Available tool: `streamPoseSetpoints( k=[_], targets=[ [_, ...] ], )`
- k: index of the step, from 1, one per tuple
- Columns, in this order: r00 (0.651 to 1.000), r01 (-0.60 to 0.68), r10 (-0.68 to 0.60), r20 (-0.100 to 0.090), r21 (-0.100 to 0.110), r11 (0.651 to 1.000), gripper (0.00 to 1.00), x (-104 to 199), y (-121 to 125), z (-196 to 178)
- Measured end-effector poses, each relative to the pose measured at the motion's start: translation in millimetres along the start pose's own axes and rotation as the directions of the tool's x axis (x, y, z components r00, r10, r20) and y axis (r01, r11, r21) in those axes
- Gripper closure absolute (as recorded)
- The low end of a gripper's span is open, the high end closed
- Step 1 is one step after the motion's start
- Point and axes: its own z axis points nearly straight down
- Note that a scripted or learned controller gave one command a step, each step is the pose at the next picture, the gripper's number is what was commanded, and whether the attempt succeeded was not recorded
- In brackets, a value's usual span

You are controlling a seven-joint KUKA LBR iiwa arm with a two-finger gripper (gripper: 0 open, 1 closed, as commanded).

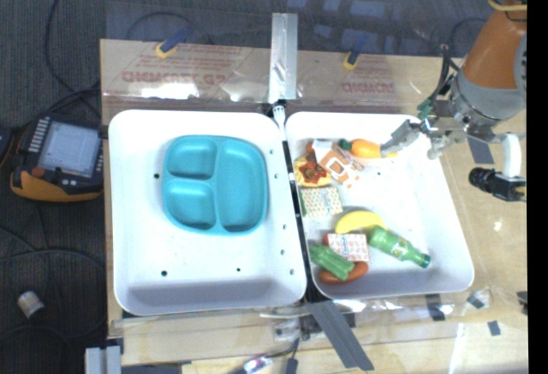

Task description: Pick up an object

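Observation:
The right bin (445, 210) holds a pile of toy food along its left side. An orange fruit (366, 148) lies at the top, and beside it are a small printed box (339, 165) and a red and yellow piece (309, 169). Below these sit a pale checked packet (316, 201), a banana (358, 221), a green bottle (399, 246), a green vegetable (329, 260) and a red piece (346, 272). My gripper (417, 144) hovers over the bin's upper right part, just right of the orange fruit. It is open, and nothing sits between its fingers.
The left bin (141, 261) carries a blue divided plate (214, 183). A metal bar (283, 56) stands behind the seam between the bins. A black cable and fitting (497, 182) hang at the arm's right. A handheld pendant (58, 158) lies on the floor at far left.

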Motion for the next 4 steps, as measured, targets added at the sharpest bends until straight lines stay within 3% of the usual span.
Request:
streamPoseSetpoints(
  k=[1,2,3,4],
  targets=[
    [1.000,0.006,-0.006,0.003,0.000,1.000,0.00,17.8,54.2,20.1],
    [1.000,0.008,-0.008,0.007,-0.003,1.000,0.00,37.8,59.6,100.2],
    [0.987,0.162,-0.162,0.009,-0.016,0.987,0.00,49.1,-4.8,115.1],
    [0.987,0.162,-0.162,0.005,-0.015,0.987,1.00,50.4,-3.9,106.6]
  ],
)
